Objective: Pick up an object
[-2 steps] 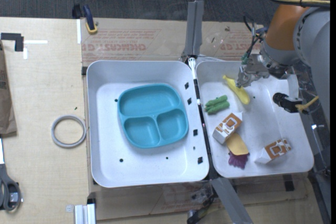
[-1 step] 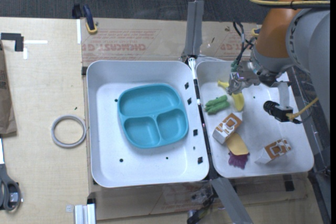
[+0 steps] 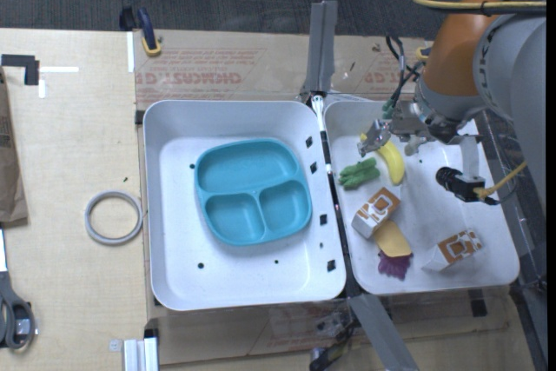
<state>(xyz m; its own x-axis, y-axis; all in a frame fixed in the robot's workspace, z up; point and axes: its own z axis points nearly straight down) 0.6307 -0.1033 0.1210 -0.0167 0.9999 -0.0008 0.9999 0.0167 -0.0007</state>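
Observation:
My gripper hangs over the back left part of the right bin. Just below and to its right lies a yellow banana, close to the gripper tip; whether they touch I cannot tell. A green toy vegetable lies to the left of the banana. Nearer the front are a small white-and-orange carton, a yellow and purple piece and a second carton at the front right.
The left bin holds a blue divided plate. On the bench to the left lie a grey tape ring and scissors. The grey arm fills the upper right.

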